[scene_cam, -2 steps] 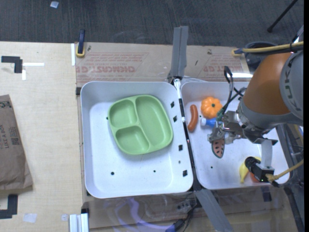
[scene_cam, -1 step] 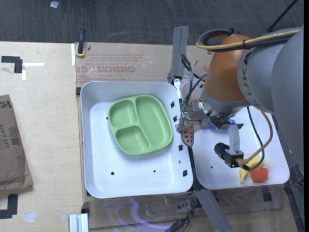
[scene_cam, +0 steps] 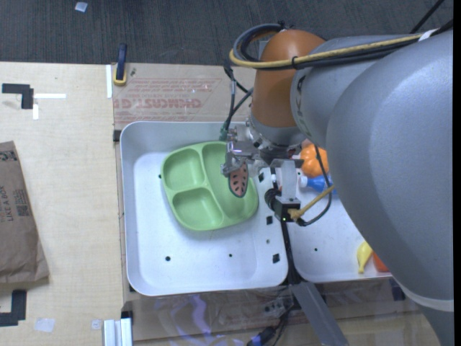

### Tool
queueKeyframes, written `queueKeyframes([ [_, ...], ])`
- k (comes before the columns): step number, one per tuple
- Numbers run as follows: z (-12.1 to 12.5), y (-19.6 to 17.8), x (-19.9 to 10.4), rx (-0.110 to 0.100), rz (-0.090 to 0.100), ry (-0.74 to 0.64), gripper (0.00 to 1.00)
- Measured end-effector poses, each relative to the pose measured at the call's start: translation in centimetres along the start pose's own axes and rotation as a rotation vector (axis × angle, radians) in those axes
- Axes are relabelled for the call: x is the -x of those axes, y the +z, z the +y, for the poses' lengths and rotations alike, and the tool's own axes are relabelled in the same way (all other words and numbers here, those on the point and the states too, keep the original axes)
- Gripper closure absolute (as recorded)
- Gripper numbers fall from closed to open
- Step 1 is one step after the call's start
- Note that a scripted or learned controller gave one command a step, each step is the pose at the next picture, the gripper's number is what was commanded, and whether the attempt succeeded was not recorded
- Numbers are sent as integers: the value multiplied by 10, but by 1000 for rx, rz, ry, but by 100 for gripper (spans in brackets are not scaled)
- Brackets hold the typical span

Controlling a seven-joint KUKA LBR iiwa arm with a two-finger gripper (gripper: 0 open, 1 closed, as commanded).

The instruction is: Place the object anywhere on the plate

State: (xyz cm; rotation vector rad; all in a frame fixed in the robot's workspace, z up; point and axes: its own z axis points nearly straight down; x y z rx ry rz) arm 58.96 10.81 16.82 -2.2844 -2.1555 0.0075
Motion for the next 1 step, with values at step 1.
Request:
queueKeyframes([
  [1, 0, 0, 0, 0, 0, 0, 0],
])
